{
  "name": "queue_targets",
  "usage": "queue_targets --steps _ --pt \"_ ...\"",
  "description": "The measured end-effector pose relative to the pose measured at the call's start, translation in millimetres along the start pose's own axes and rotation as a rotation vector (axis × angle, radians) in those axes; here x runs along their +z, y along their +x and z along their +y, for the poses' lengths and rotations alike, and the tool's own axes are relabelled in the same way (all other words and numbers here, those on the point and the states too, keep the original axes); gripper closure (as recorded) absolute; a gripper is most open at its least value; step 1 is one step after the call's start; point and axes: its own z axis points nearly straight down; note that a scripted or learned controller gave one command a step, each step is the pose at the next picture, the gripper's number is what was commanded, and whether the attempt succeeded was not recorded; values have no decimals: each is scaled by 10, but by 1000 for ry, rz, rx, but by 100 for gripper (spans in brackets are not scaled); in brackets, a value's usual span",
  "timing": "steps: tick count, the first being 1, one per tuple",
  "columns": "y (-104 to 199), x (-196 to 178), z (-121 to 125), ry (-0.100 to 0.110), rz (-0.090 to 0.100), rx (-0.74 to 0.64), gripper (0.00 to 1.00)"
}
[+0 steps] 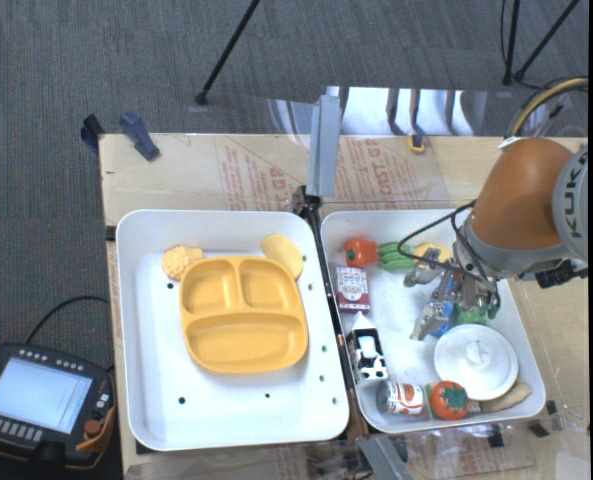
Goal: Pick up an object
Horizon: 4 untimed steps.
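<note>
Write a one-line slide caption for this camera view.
Grey KUKA arm's gripper hovers over the cluttered right white bin; a yellow divided plastic plate lies in the left white bin.

A large rounded orange band [516, 193] is seen on the arm, with a grey casing [581, 203] beside it bearing dark lettering, partly cut off. Black cables [463, 236] are looped below the orange band. Beneath it, the gripper [444, 303] is formed of grey metal parts, possibly with green trim.

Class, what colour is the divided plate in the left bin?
Yellow-orange. The divided plate shows plainly in the camera view, lying in the left bin.
</note>
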Motion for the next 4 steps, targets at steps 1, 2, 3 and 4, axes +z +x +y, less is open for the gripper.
queue_targets --steps 1,2,3,4 --pt "-130 187 -87 1 0 35 0" --pt "-37 185 -69 2 2 33 0" --pt "-247 182 -85 1 0 57 0" --pt "-258 88 -71 0 -1 53 100"
